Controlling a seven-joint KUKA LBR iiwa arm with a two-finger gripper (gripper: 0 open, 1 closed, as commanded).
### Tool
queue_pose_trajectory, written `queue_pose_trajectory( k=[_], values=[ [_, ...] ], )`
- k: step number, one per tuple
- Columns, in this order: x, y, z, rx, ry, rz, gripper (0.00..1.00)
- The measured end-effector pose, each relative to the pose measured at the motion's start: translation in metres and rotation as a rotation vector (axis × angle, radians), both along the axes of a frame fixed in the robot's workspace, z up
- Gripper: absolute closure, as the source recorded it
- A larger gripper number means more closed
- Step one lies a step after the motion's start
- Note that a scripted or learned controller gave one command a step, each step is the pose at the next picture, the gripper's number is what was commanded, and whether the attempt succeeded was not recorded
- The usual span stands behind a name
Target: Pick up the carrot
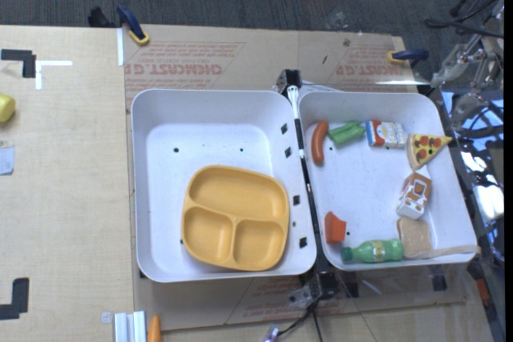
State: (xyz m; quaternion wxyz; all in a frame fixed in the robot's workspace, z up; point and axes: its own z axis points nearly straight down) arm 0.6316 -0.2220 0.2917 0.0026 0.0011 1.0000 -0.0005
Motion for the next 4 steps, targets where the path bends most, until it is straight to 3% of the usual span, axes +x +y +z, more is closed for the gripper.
queue_pose_trajectory(
  k=[1, 2, 3, 4],
  values=[
    [-0.01, 0.08, -0.102, 0.002, 0.001, -0.056, 0.0],
    [-0.033, 0.131, -0.142, 0.002, 0.002, -0.023, 0.0],
    [-0.076, 0.211, -0.099, 0.002, 0.003, -0.012, 0.0],
    [-0.081, 0.234, -0.1, 0.001, 0.002, 0.554, 0.0]
  ],
)
